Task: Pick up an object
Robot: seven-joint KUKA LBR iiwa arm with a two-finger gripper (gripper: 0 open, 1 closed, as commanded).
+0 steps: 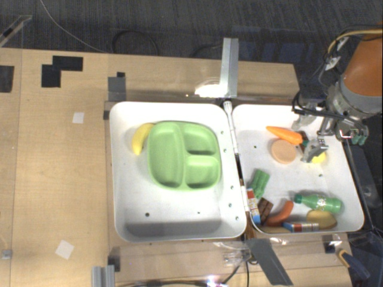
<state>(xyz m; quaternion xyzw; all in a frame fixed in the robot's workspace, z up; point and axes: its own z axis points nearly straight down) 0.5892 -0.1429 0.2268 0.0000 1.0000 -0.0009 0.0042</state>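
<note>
Camera view looks down on two shallow white bins. Reaching in from the right, the two-finger gripper (313, 146) hangs over the right bin (344, 178), its fingers spread slightly apart with a small yellow object (319, 157) just beneath them; whether they grip it I cannot tell. Beside it lie a tapered orange plastic carrot (284, 134) and a round tan disc (283, 152). Nearer the front edge sit a green bottle (318, 203) and a green cylinder (259, 182). The left bin (128, 208) holds a green divided plastic tray (181, 154) and a yellow banana (141, 137).
</note>
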